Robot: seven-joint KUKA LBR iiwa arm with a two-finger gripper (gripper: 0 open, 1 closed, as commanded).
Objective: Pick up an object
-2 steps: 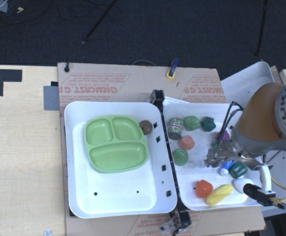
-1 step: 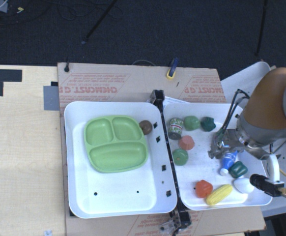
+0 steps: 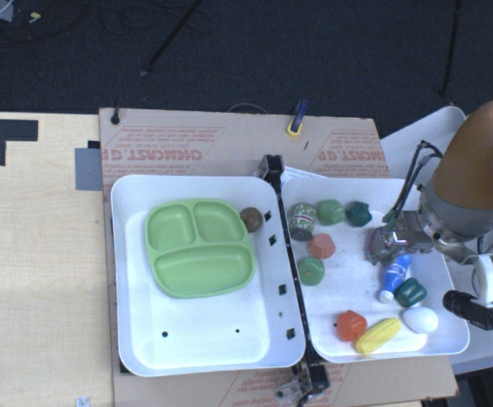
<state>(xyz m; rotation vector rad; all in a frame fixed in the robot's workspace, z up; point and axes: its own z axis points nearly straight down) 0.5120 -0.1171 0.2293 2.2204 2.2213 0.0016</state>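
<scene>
Several toys crowded in right bin [image 3: 450, 333], with tool [image 3: 388, 246] just above blue bottle [image 3: 395, 275], opening impossible to tell, nothing seen held; likely to slip against neighbouring dark green piece [image 3: 411, 292] when closing.

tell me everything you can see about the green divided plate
The green divided plate lies flat in the left white bin, toward its upper part. It looks like light green plastic, rectangular with rounded corners, with two small compartments along the top and one long one below, all bare. A small brown ball sits at its upper right corner, apparently touching the rim.
</scene>
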